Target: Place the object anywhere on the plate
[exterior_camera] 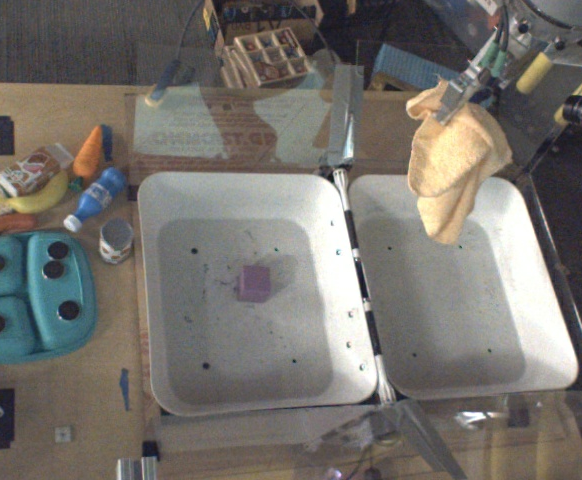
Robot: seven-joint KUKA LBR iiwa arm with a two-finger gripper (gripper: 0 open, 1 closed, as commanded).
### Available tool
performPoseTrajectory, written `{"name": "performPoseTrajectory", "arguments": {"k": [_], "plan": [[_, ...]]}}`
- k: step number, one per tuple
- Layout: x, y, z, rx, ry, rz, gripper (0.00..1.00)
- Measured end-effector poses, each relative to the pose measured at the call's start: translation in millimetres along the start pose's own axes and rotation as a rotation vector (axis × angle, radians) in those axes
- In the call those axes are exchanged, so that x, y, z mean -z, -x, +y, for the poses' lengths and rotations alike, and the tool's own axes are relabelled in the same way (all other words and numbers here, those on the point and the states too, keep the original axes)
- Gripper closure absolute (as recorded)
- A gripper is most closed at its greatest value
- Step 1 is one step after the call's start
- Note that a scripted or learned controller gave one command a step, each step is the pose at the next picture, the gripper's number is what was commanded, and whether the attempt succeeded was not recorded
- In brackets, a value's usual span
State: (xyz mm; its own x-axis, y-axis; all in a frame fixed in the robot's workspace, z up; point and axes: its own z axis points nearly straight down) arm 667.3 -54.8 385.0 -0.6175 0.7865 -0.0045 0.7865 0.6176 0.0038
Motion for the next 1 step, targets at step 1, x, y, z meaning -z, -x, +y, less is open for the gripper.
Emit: {"name": "performPoseTrajectory", "arguments": {"k": [1], "plan": [[-66.7, -65.9, 10.6, 0.018, -0.003, 0.003, 1.0]]}}
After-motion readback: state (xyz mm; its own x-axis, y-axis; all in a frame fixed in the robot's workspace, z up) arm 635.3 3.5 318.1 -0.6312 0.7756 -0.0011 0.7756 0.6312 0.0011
